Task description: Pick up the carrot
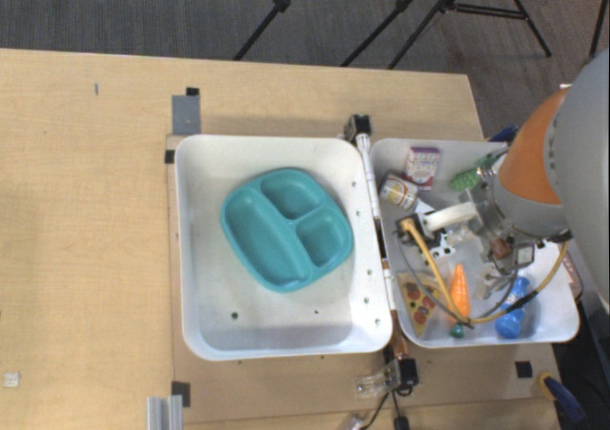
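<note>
The carrot (460, 292) is small and orange, and lies in the front half of the right bin (553, 331), roughly lengthwise toward the front edge. My gripper (496, 258) hangs low in the same bin, just right of the carrot and slightly behind it. Nothing shows between the gripper and the carrot, and the carrot rests on the bin floor. The grey arm with its orange band (529, 166) covers the right side of the bin.
Around the carrot lie a pizza slice toy (416, 300), a blue object (512, 322), a small can (398, 194), a purple and white packet (422, 164) and a green item (466, 177). The left bin (195, 228) holds a teal divided plate (288, 228).
</note>
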`<state>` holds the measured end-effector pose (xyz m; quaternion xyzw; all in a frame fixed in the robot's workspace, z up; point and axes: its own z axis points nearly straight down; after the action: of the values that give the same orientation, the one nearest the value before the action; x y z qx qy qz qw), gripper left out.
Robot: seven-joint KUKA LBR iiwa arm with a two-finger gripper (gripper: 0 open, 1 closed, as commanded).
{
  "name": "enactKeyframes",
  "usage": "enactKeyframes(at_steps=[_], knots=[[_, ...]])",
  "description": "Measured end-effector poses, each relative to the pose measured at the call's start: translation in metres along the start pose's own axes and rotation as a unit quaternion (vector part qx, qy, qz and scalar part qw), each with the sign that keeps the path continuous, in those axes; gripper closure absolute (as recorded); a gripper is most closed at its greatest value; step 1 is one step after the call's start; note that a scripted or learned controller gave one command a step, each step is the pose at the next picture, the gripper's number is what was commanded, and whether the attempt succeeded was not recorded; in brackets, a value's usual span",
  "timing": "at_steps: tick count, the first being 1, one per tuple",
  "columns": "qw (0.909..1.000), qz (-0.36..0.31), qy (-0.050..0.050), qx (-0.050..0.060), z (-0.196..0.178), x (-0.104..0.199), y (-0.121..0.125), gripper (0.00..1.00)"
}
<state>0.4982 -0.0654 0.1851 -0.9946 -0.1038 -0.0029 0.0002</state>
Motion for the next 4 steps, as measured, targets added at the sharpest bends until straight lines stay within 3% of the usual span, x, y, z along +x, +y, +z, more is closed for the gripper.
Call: enactKeyframes(at_steps=[1, 2, 3, 4], knots=[[1.0, 0.0, -0.001, 0.0, 0.082, -0.013, 0.022, 0.0], [1.0, -0.003, 0.001, 0.001, 0.072, -0.011, 0.022, 1.0], [1.0, -0.001, -0.001, 0.0, 0.0, 0.076, -0.029, 1.0], [1.0, -0.005, 0.001, 0.0, -0.01, 0.077, -0.03, 1.0]])
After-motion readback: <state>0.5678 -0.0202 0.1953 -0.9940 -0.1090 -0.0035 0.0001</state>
